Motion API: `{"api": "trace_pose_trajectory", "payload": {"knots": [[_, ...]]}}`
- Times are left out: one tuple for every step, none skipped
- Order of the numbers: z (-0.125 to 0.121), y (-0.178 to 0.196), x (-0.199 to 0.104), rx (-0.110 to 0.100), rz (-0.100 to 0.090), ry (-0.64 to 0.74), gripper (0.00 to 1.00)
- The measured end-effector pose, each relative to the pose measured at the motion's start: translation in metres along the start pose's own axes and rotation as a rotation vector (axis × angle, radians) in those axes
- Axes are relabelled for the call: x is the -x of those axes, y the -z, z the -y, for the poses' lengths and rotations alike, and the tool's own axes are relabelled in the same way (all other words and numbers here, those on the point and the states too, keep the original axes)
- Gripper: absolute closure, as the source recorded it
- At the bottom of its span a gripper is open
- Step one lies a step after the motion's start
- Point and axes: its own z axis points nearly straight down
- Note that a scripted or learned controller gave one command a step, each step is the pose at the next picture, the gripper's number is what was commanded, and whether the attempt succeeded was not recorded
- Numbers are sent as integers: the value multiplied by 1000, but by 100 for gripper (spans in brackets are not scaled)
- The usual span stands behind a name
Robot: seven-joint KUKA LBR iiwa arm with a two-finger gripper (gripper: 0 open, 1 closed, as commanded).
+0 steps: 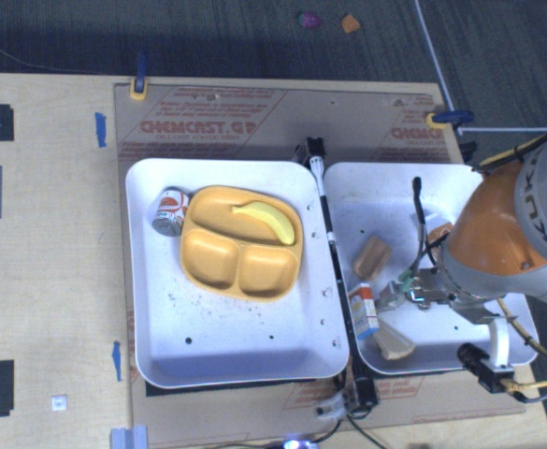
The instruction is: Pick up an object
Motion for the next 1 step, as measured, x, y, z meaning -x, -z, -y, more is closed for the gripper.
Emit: {"api": "trace_pose_trajectory", "payload": {"knots": [[-3, 11, 5, 12, 13, -3, 100]]}}
